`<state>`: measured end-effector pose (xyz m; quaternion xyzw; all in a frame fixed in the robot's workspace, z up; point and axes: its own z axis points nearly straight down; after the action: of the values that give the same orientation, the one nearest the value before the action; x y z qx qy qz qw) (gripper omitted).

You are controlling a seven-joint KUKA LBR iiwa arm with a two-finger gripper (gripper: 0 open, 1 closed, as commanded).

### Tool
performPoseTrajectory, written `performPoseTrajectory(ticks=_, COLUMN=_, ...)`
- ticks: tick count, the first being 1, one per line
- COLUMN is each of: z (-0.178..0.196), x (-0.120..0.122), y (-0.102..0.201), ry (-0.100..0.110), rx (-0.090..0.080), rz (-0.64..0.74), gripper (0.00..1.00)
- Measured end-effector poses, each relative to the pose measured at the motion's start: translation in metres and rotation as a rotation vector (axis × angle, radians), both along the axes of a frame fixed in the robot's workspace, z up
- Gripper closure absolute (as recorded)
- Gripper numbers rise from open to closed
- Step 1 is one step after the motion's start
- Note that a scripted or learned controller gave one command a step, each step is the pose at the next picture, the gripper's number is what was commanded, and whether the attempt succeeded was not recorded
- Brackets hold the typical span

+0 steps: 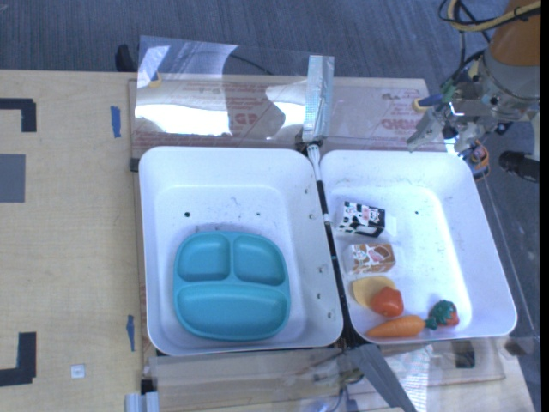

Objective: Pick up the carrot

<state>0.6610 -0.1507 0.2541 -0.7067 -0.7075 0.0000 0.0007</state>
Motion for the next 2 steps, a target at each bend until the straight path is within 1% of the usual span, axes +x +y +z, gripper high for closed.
performPoseTrajectory(ticks=1, z=-0.157, x=0.007, y=-0.037, ry=-0.004, rx=-0.002, rz=-0.098, gripper=0.0)
performPoseTrajectory(ticks=2, z=-0.169, x=-0.015, y=-0.029, ry=0.001, rx=0.0, rz=0.047, gripper=0.0)
